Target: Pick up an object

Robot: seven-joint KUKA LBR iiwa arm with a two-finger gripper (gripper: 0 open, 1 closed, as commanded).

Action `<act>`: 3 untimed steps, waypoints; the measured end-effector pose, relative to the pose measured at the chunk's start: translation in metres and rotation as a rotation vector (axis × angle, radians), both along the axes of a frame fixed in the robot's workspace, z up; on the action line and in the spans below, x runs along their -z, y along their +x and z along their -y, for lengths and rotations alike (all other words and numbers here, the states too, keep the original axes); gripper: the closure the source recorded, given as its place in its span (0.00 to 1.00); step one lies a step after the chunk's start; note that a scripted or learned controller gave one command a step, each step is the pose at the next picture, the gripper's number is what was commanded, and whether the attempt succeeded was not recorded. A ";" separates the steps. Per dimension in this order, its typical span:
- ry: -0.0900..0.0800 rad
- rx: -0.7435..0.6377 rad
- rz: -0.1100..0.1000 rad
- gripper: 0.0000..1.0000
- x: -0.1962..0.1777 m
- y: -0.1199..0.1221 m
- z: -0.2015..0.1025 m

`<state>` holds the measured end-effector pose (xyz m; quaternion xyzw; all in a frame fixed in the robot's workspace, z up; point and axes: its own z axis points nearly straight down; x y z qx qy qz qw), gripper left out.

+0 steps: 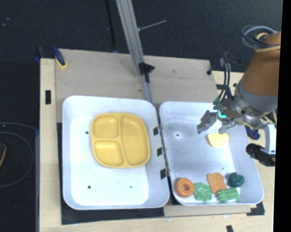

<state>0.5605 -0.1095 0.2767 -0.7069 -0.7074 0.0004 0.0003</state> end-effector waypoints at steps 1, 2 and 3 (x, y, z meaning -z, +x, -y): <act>0.000 0.000 0.003 0.00 -0.001 0.001 0.000; -0.001 0.001 -0.001 0.00 0.043 -0.005 0.003; 0.000 0.001 -0.004 0.00 0.107 -0.007 0.004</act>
